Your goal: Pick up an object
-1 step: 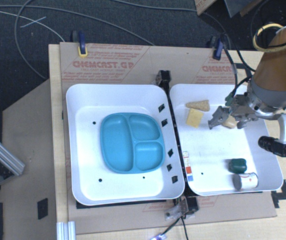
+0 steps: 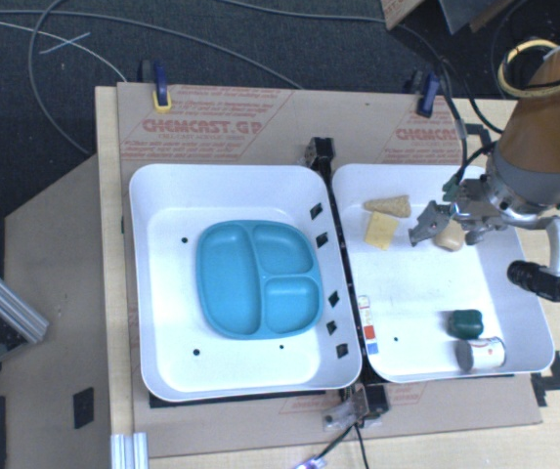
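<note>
My gripper [image 2: 451, 228] hangs over the upper right part of the right bin [image 2: 407, 355], with its fingers spread apart. A small tan lump [image 2: 449, 241] lies just below and between them, and I cannot tell whether they touch it. To its left lie a tan wedge [image 2: 388, 206] and a pale yellow block [image 2: 381, 230]. A dark green object [image 2: 466, 322] and a white and grey cylinder [image 2: 482, 353] rest near the bin's front right corner.
The left bin [image 2: 162, 360] holds a blue divided plate [image 2: 258, 277]. A black clip-lined rim [image 2: 333, 262] separates the two bins. The arm's body [image 2: 543, 135] covers the right bin's far right corner, and a black fitting [image 2: 538, 278] sticks out over its right edge.
</note>
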`<action>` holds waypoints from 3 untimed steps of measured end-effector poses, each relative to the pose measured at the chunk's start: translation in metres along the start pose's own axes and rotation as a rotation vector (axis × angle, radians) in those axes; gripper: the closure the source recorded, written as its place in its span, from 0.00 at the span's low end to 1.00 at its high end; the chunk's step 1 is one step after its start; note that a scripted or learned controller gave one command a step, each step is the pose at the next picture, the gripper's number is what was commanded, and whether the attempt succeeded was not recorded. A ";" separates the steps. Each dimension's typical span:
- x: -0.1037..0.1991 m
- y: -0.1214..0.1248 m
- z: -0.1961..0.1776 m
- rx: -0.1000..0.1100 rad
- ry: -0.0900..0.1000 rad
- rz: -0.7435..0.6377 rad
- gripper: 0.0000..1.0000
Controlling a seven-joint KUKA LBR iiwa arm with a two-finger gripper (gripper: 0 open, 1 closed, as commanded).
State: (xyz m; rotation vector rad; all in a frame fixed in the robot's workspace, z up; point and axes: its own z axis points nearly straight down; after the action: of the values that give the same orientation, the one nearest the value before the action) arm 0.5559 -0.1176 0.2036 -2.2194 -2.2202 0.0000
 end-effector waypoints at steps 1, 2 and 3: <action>-0.001 0.006 0.060 0.006 0.001 0.000 0.00; 0.000 0.006 0.113 0.005 0.001 0.001 0.00; 0.000 0.007 0.099 -0.002 0.000 0.001 1.00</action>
State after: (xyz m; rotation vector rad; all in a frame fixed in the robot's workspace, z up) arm 0.5630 -0.1175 0.1046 -2.2212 -2.2200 -0.0023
